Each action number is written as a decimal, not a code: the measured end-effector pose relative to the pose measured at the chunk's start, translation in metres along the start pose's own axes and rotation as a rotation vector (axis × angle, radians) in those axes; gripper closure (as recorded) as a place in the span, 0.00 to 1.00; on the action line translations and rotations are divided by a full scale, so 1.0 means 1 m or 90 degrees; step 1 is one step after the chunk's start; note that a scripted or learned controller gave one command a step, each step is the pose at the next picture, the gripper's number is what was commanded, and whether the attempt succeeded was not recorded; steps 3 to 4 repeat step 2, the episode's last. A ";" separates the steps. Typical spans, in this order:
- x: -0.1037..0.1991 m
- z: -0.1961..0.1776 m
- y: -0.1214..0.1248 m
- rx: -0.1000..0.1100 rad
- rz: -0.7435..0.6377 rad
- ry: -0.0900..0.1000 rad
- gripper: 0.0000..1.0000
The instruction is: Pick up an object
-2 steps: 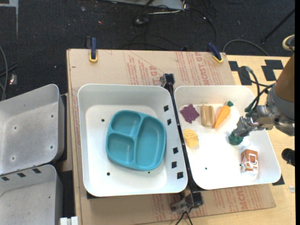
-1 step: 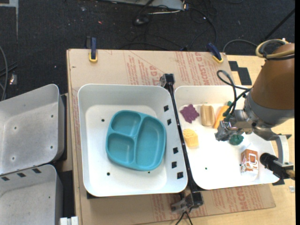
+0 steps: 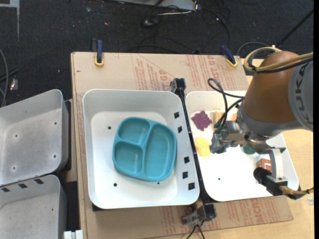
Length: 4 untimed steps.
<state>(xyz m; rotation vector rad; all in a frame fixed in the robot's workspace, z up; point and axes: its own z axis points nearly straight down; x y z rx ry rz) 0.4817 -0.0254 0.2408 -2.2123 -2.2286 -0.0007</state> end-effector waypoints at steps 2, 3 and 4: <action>0.123 0.009 0.004 0.000 -0.001 0.000 1.00; 0.123 0.009 0.004 0.000 -0.001 0.000 1.00; 0.123 0.009 0.004 0.000 -0.001 0.000 1.00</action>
